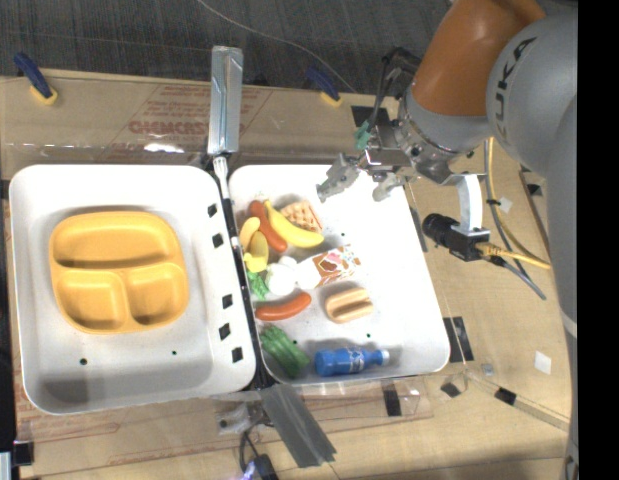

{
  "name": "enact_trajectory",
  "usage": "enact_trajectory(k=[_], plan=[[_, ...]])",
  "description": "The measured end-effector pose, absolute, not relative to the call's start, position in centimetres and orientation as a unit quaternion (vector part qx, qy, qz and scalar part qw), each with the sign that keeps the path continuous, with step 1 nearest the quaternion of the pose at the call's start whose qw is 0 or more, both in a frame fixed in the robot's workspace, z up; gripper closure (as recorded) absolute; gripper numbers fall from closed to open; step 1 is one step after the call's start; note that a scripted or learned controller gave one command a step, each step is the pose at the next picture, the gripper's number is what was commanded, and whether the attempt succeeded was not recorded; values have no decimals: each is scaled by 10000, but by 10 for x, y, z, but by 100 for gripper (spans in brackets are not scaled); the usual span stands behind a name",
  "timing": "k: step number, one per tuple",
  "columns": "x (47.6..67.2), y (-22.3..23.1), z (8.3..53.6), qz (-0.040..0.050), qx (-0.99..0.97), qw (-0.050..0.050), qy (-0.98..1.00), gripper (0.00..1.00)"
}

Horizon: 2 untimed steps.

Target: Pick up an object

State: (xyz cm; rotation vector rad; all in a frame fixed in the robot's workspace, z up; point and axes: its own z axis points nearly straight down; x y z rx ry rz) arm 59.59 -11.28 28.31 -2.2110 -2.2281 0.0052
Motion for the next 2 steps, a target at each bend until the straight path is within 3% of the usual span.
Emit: enact_trajectory(k=[1, 2], plan=[[588, -92, 169, 43, -7222, 47, -6917, 0], [552, -114, 151, 13, -6484, 25, -7613, 0]])
